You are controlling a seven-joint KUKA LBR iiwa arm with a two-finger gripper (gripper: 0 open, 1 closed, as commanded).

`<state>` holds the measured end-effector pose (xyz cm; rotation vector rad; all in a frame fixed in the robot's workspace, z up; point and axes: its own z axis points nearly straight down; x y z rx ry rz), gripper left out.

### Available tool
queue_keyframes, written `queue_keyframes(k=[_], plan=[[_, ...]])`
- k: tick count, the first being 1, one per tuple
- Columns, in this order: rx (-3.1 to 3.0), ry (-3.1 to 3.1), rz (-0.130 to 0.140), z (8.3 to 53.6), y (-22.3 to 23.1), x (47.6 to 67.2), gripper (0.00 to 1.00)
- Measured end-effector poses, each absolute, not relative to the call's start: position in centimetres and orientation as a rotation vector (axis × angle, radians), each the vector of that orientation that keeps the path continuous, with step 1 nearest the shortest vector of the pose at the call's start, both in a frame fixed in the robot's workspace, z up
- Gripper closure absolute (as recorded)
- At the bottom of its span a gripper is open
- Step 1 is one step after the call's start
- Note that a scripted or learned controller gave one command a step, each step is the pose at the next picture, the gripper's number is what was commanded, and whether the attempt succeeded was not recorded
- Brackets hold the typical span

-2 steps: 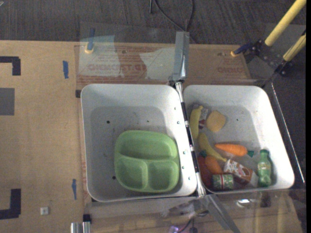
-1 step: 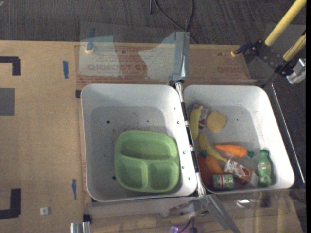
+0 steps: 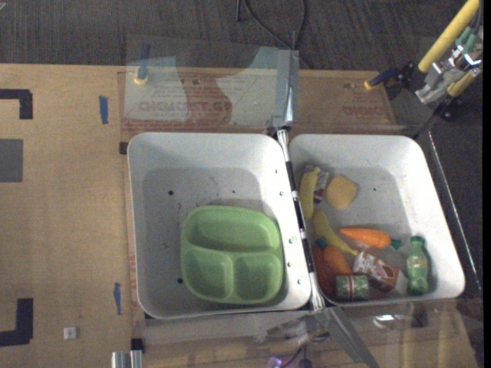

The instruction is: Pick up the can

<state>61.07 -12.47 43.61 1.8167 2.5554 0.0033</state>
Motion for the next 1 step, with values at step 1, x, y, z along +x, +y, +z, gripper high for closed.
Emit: queue_keyframes(k=[1], plan=[[1.583,2.705,0.005,43.63,-4.25,63.4,1.0]])
